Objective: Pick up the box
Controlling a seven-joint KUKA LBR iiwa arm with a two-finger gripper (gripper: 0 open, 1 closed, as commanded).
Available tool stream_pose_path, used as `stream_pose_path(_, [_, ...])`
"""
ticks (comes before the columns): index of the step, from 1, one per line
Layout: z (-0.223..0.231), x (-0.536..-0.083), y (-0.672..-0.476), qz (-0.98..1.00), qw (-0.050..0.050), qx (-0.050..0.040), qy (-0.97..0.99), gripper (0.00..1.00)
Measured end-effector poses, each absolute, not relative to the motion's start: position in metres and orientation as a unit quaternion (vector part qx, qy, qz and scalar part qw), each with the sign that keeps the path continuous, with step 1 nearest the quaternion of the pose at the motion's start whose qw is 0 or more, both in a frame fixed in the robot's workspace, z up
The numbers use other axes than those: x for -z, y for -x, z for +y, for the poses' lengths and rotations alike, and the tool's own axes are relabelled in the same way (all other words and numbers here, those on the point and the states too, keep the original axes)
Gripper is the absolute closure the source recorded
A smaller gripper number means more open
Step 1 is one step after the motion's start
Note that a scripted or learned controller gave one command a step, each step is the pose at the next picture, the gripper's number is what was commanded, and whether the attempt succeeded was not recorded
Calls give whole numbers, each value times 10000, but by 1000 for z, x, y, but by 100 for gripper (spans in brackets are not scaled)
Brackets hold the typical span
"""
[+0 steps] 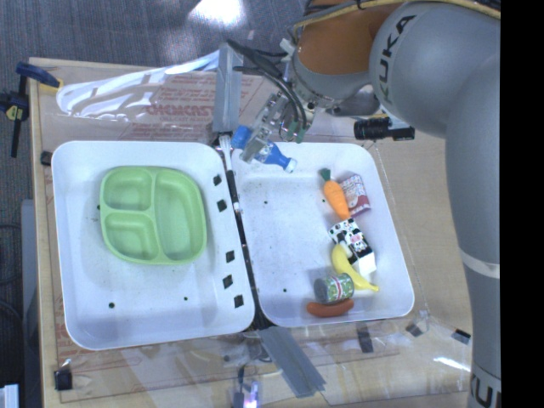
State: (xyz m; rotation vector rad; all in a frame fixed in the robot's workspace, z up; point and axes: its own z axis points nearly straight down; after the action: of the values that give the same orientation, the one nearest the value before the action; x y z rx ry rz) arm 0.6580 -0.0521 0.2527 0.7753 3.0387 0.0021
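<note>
The arm enters from the 3 o'clock side and bends over the far edge of the right bin, its orange band toward 12 o'clock. The tool hangs over the far left corner of that bin, at about 11 o'clock of it, close to the seam between the two bins; whether it is spread or pressed together cannot be told, as the wrist and cabling mask it. A small blue and white object lies just beside the tool tip, its kind unclear. The box, a small carton with a black and white cow pattern, lies in the right bin toward its 3 o'clock wall, well apart from the tool. A banana touches the box on its near side. An orange carrot lies just beyond the box toward 12 o'clock, with a red and white packet beside it on the 3 o'clock side. A green-labelled can lies on its side at about 5 o'clock of the bin, touching the banana, and a red sausage-like item lies just beside the can against the near wall. The left bin holds a green divided tray with three compartments, lying flat toward its far left. Both bins rest on a wooden surface covered with clear plastic sheeting.
</note>
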Motion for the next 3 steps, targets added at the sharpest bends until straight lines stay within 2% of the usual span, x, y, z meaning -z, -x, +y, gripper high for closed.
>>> stream_pose_path(1, [-129, -136, -631, 9677, 8, -8, -2522, 100])
stream_pose_path(2, [-117, -211, -649, 9408, 18, -8, -3390, 100])
stream_pose_path(3, [-112, -218, -645, 8847, 13, -7, -4661, 100])
